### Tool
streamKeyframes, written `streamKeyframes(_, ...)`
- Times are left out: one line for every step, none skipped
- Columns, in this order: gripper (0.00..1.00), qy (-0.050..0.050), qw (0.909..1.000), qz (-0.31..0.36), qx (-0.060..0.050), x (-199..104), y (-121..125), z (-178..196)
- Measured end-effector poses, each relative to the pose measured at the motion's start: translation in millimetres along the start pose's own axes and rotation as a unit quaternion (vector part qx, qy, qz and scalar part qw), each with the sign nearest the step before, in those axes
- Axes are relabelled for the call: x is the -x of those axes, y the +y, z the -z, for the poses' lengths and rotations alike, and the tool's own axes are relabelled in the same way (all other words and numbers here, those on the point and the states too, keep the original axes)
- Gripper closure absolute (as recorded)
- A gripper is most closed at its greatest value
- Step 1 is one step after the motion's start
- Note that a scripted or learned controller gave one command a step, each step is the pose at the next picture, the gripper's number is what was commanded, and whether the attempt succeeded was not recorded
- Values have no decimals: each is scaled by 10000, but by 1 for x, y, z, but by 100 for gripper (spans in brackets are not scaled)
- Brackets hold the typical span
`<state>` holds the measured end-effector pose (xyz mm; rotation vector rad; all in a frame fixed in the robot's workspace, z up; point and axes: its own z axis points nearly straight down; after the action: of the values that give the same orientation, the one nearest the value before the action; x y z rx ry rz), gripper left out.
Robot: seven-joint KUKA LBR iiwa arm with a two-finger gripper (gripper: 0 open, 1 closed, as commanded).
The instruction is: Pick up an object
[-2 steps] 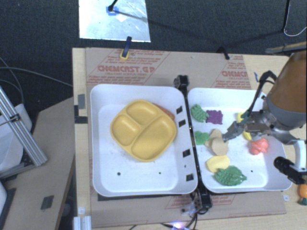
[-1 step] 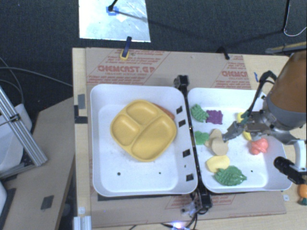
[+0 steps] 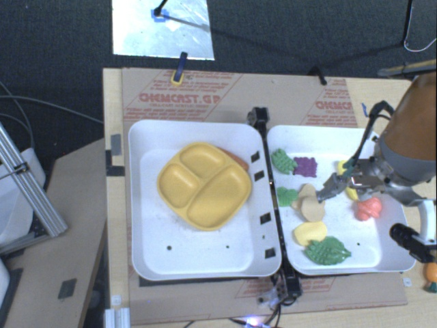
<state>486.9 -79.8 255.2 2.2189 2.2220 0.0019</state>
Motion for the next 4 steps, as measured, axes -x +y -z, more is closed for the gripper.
streamKeyframes(0,1,10000,-11,-33,14,-2,-65)
streamKeyframes(0,-3,10000,15,18,11,1,-21)
streamKeyframes(0,3,10000,-10,-23,25,-1,-83)
streamKeyframes(0,3,10000,-4,-12,30,-1,-96)
